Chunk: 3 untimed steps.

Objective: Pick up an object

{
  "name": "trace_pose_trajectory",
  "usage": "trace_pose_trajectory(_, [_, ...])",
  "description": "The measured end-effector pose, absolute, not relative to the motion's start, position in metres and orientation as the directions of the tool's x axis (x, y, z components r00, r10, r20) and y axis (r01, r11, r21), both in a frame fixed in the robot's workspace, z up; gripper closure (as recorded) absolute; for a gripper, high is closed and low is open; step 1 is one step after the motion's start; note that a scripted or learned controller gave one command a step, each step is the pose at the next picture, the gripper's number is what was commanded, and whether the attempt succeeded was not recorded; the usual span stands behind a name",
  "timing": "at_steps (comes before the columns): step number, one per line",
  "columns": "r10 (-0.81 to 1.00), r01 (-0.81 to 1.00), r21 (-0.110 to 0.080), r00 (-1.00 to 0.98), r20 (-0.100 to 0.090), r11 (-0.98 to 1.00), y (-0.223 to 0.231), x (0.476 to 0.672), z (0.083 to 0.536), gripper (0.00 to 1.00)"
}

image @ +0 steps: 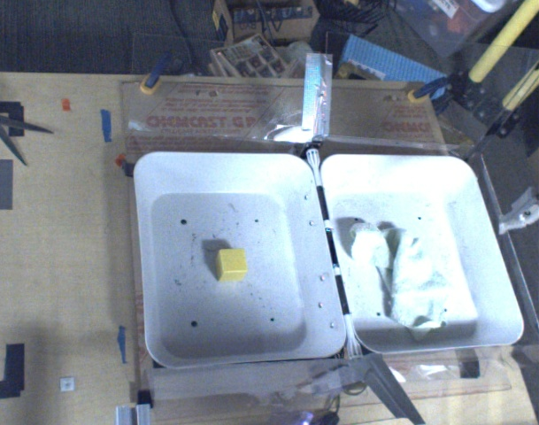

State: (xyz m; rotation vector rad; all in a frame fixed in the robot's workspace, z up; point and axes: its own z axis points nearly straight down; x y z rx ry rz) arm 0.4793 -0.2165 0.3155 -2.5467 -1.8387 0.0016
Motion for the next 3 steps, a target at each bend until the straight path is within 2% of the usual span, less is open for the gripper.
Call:
trace_pose_trajectory(1, [0.949, 0.949, -0.001, 0.315, -0.001, -0.315, -0.216, 0.479, 0.315, 0.00])
trace_pose_trajectory(2, [0.949, 0.949, 0.001, 0.316, -0.002, -0.316, -0.217, 0.480, 0.326, 1.00])
trace_pose_trajectory(3, [0.914, 0.914, -0.002, 0.406, 0.000, -0.406, -0.134, 0.480, 0.324, 1.00])
